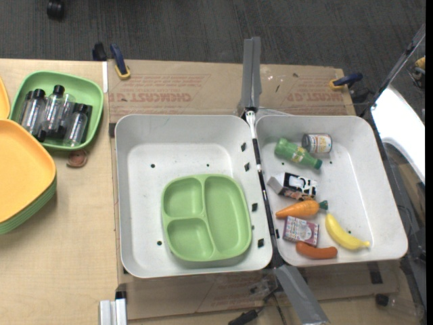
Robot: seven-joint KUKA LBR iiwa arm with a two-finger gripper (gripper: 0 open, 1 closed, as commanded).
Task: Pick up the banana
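Note:
A yellow banana (pixel 345 233) lies in the right white bin (pixel 365 175), near its front right corner, with its tip pointing right. It rests flat on the bin floor with nothing on top of it. To its left are a red sausage-shaped toy (pixel 316 251) and a pink packet (pixel 301 230), both a little apart from it.
The right bin also holds an orange carrot (pixel 300 208), a black-and-white box (pixel 296 185), a green bottle (pixel 298 154) and a small can (pixel 316 143). The left bin (pixel 142 181) holds a green divided tray (pixel 206 217). On the bench at left are a green dish of bottles (pixel 57 110) and orange plates (pixel 24 175).

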